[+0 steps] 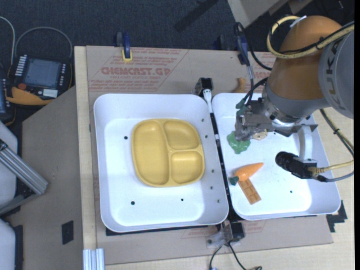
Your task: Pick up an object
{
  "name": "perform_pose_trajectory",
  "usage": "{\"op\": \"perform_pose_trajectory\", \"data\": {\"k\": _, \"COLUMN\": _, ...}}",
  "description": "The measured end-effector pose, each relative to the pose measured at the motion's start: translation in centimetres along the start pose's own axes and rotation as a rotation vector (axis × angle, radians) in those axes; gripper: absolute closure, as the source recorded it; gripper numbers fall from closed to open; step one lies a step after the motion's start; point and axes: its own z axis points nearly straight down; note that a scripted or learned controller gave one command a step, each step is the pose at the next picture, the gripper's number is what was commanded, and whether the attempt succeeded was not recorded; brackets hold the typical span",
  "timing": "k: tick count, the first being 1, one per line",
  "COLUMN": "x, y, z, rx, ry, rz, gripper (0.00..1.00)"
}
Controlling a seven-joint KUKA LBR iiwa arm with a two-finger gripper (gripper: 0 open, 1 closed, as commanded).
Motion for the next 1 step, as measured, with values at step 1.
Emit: {"op": "perform_pose_trajectory", "data": {"k": 1, "x": 4.86, "y": -1.12, "z": 1.13, "rx": 0.005, "ry": 0.001, "rz": 0.001, "gripper": 1.00}}
